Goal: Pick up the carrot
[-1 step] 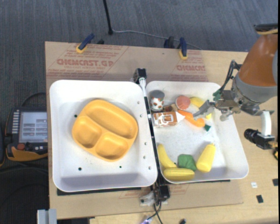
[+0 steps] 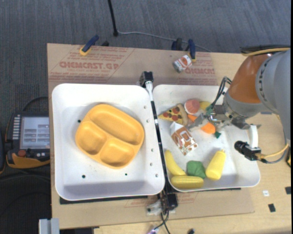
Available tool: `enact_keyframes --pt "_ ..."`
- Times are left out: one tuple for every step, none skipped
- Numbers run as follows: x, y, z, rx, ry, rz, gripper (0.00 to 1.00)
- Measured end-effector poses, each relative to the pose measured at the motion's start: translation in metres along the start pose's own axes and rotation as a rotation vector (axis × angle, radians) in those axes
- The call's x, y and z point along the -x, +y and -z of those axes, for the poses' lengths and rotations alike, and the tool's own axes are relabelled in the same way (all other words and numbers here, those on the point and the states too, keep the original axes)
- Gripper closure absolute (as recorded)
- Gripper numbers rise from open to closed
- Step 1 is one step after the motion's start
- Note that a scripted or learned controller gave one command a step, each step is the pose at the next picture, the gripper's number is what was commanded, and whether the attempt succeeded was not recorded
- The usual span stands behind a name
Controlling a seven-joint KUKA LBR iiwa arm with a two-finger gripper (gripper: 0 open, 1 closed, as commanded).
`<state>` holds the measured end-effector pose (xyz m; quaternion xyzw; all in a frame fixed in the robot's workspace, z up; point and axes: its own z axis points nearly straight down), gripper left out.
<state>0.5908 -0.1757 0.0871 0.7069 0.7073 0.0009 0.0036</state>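
Observation:
The carrot point(image 2: 208, 128) is a small orange piece with a green tip, lying in the right bin point(image 2: 244, 177) near its middle right. My gripper point(image 2: 211, 120) hangs directly over the carrot's upper edge. Its fingers are open and spread to either side, with the carrot showing just below them. From this angle I cannot tell whether the fingers touch the carrot. The grey arm with its orange band point(image 2: 246, 84) comes in from the right and covers the bin's far right corner.
Crowding the carrot are a pizza slice point(image 2: 173, 113), a red-and-white round piece point(image 2: 192, 105) and a printed packet point(image 2: 183, 139). Toward the front lie a banana point(image 2: 173, 164), corn point(image 2: 187, 181), a green piece point(image 2: 196, 168) and a yellow bottle point(image 2: 216, 165). The left bin point(image 2: 63, 106) holds a yellow divided plate point(image 2: 110, 134).

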Motion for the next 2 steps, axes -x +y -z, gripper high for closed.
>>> enact_keyframes --pt "0.000 0.001 0.011 0.002 -0.001 -0.001 1.00" --pt "-0.046 0.012 0.120 -0.006 0.003 0.001 1.00"
